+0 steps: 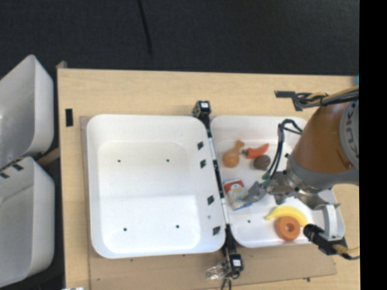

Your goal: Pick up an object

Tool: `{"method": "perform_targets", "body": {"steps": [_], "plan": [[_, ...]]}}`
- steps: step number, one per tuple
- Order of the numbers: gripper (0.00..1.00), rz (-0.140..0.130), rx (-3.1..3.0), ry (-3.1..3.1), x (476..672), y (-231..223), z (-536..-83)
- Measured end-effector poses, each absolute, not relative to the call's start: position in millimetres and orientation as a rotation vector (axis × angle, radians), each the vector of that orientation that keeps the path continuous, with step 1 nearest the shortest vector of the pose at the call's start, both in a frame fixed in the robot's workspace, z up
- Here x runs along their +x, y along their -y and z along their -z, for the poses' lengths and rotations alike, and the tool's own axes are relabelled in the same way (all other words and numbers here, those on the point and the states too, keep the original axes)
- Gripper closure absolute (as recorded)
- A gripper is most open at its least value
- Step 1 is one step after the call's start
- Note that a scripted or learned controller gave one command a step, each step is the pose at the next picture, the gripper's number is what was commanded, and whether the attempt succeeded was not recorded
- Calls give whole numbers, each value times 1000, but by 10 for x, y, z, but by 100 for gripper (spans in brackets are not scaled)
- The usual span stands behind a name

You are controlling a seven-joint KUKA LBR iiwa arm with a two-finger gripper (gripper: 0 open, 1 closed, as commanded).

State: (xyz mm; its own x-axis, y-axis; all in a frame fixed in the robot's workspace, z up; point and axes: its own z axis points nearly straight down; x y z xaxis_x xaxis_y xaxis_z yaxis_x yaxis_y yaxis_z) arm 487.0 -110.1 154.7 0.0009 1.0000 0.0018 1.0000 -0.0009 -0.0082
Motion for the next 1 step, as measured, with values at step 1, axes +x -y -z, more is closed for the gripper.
{"method": "perform_targets", "body": {"steps": [1], "plan": [[0, 3, -2217, 2226, 5418, 957, -1004]]}}
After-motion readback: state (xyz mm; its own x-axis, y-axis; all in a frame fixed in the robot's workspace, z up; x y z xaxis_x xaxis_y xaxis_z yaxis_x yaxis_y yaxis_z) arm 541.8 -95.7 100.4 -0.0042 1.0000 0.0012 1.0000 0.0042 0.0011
